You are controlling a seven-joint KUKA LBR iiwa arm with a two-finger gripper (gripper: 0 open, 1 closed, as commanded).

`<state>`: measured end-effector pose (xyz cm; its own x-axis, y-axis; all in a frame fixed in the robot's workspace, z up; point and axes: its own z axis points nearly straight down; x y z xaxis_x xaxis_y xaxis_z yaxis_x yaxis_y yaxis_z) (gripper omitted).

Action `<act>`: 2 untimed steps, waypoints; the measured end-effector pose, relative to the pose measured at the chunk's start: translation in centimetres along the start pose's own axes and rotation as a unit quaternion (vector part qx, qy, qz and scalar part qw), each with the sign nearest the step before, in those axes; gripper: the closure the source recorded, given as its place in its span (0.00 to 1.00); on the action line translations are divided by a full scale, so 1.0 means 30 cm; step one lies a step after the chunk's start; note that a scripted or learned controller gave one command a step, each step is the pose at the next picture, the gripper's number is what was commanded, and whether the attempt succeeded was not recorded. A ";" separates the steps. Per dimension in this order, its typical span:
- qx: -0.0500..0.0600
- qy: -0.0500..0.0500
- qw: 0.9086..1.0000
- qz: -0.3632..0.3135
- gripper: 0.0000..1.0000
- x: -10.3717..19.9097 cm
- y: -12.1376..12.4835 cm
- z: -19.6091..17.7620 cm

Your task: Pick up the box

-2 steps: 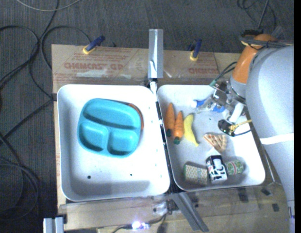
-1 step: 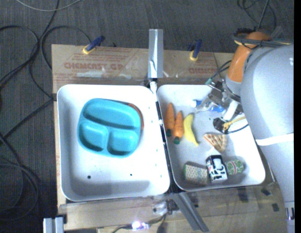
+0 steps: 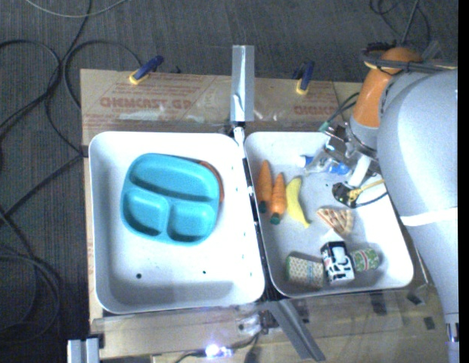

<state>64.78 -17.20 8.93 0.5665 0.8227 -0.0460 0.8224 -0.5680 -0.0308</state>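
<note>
Right bin (image 3: 401, 267): box (image 3: 336, 262) near front, well apart from jaws (image 3: 334, 153) (state unclear).

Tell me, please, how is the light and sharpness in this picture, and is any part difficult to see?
Camera view: soft and slightly blurred overall; the white bins look bright, nearly washed out; a small glare spot sits at the bottom edge; the pincer is cluttered with cables and indistinct; the box shows blurry print.
</note>
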 end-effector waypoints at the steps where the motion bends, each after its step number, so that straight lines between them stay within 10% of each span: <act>1: 0.005 -0.003 1.000 0.019 0.00 0.012 0.003 -0.003; 2: 0.005 -0.004 0.999 0.035 0.00 0.021 -0.004 -0.005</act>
<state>65.04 -16.62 9.04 0.6226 0.7804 -0.0573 0.7798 -0.6249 -0.0374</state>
